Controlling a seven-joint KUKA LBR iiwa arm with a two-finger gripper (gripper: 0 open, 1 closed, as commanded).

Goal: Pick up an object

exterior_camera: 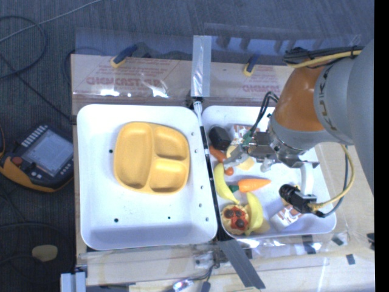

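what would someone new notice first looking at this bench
Probably the yellow divided plate, alone in the left bin. Next, the big grey arm with its orange band reaching in from the right, its end effector low over the right bin. That bin is crowded with toy food: an orange carrot, bananas and a small fruit tart at the front.

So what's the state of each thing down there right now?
yellow tray: right way up, lying in the left bin, nothing in its compartments.
carrot: lying flat in the right bin.
bananas: lying among the other toy food.
gripper: low over the right bin's pile; grip hidden.
handheld screen: on the floor, display dim.
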